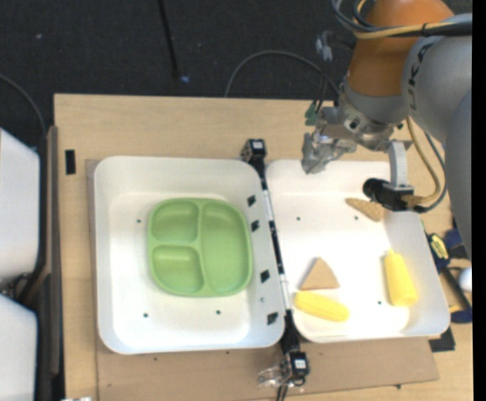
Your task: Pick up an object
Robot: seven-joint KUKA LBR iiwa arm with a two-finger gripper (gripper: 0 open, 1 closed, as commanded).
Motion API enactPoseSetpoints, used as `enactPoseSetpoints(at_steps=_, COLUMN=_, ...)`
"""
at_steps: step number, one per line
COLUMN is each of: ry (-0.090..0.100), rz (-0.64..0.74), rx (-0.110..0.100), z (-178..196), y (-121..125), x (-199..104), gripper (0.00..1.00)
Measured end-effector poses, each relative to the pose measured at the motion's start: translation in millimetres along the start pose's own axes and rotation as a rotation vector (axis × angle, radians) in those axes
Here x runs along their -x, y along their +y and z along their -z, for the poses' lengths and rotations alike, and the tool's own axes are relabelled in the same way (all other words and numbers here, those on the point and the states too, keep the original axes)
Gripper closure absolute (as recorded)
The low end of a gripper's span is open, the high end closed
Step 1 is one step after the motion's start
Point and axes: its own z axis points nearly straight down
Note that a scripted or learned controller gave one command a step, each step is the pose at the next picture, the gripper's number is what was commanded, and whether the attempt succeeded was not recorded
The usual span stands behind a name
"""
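In the right bin [336, 203] lie a tan triangular wedge [319, 276], a yellow piece [321, 307] at the front beside it, and a second yellow piece [399, 278] near the right wall. A small tan piece [367, 208] lies toward the back right. My gripper [315, 162] hangs over the back left corner of the right bin, well away from all of them. Nothing shows between its fingers.
The left bin [122, 224] holds a green divided plate [199, 246]. A black-clipped divider [265, 224] runs between the bins. White boxes [9, 199] stand off the bench at the left.
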Motion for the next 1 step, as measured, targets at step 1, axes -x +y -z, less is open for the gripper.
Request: enactPoseSetpoints(at_steps=1, ry=0.0, rz=0.0, rx=0.0, z=-13.3, y=-2.9, x=-50.8, gripper=1.0)
